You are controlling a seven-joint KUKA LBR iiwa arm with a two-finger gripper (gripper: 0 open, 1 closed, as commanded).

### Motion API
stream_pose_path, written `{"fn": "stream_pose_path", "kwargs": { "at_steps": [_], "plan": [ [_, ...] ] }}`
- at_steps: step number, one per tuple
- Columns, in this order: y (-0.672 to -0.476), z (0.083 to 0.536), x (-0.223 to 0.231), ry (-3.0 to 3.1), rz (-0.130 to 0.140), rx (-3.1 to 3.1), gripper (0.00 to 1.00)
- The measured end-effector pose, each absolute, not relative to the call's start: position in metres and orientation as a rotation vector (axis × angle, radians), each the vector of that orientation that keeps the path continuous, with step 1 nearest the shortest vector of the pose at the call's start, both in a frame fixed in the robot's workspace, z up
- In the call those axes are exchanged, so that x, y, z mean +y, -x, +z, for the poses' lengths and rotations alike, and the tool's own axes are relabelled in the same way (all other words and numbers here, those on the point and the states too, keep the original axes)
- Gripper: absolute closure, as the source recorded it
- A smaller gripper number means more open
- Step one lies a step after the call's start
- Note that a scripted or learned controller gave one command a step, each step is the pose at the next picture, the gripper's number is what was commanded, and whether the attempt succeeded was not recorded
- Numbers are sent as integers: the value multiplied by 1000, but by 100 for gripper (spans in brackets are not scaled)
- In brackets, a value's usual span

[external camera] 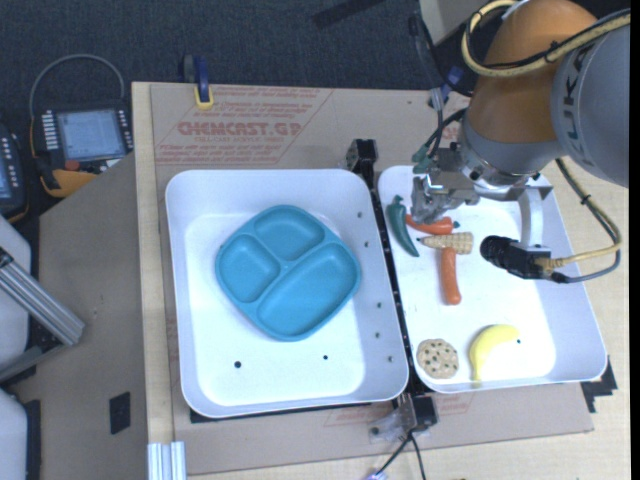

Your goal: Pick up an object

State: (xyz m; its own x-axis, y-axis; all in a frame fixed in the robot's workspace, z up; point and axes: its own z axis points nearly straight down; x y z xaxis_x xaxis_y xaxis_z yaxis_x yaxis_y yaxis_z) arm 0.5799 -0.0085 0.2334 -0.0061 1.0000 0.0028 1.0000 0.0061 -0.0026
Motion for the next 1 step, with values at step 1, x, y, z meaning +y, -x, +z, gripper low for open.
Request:
{"fn": "stream_pose_path", "kwargs": {
  "at_steps": [1],
  "plan": [
    [-560, 238, 46, 2211, 0, -2226, 100]
  ]
}}
